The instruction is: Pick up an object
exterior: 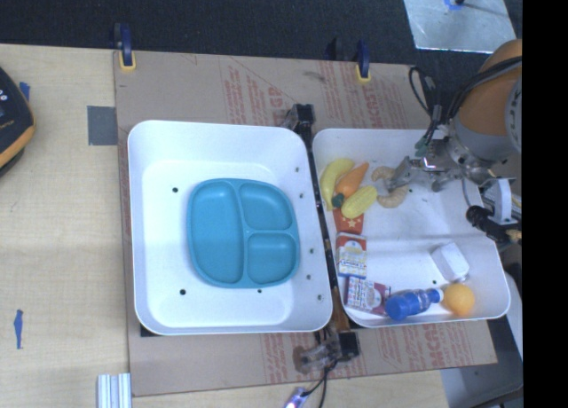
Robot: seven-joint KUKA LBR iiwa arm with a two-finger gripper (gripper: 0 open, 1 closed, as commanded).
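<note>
My gripper (401, 176) hangs low over the back of the right bin (404, 260), reaching in from the right. Its fingers sit around a tan, lumpy object (390, 192) near the bin's rear wall. Just left of it lie a yellow banana (333, 178), an orange carrot (353, 176) and a yellow piece (358, 201). Along the bin's left side lie small printed packets (352, 260). At the front lie a blue bottle (410, 303), an orange ball (459, 299) and a white block (450, 261).
The left bin (151, 220) holds a blue divided plate (242, 231). Clamps (125, 47) pin the cardboard at the back edge. A dark device (11, 118) lies at the far left of the bench.
</note>
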